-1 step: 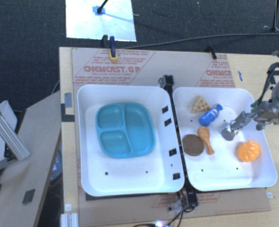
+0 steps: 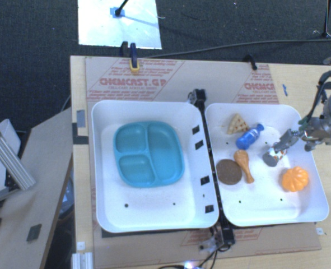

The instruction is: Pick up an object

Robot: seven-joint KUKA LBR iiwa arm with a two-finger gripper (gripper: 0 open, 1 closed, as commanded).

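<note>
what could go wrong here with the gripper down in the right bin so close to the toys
1. The gripper sits low over a small grey object; whether it has a grip is unclear, so a lift may come up with nothing.
2. The blue bottle and the chicken drumstick lie close by, so a sideways move could knock them.
3. The orange pumpkin lies near the right bin's wall and could be pushed against it.

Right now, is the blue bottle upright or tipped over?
Tipped over: the bottle lies on its side on the right bin's floor, cap pointing up-right.
</note>
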